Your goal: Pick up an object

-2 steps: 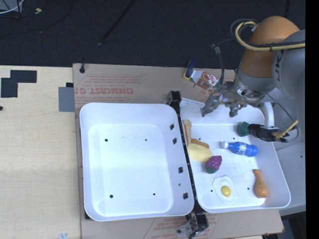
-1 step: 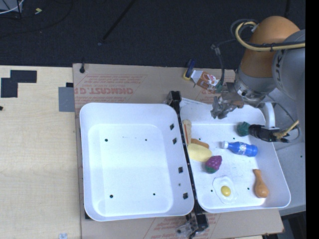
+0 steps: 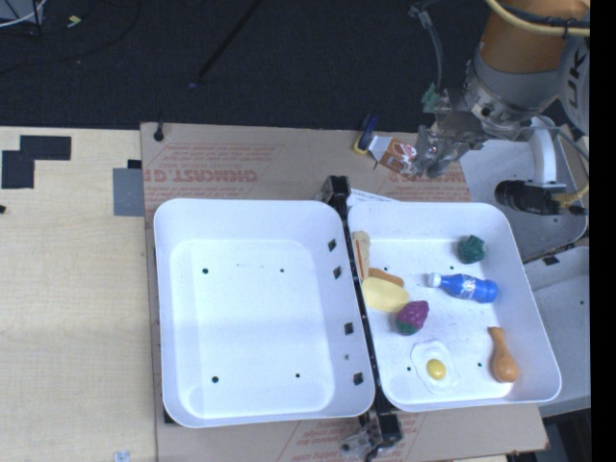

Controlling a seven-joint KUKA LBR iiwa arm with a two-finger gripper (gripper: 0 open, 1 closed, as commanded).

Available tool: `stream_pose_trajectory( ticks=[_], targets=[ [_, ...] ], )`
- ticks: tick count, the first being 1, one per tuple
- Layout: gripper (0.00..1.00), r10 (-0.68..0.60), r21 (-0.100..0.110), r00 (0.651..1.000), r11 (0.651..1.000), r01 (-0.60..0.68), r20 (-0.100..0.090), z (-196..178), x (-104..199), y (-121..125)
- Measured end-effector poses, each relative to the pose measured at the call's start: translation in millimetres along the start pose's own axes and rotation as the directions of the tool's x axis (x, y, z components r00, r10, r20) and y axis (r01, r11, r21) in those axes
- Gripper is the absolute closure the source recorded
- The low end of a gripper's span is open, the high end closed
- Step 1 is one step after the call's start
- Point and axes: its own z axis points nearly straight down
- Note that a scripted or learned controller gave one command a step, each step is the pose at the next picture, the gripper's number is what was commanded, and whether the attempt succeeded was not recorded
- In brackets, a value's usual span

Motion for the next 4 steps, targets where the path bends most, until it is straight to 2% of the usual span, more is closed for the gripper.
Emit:
stream_pose_trajectory(
  ticks=[1, 2, 3, 4],
  targets=[
    [1.0, -0.007, 0.008, 1.0, 1.0, 0.007, -0.004, -56, 123, 0],
    [1.0, 0.0, 0.013, 1.0, 1.0, 0.0, -0.001, -93, 162, -32],
    [1.0, -0.002, 0.011, 1.0, 1.0, 0.003, -0.002, -143, 227, -85],
    [1.0, -0.005, 0.012, 1.0, 1.0, 0.005, -0.003, -194, 280, -170]
  ],
)
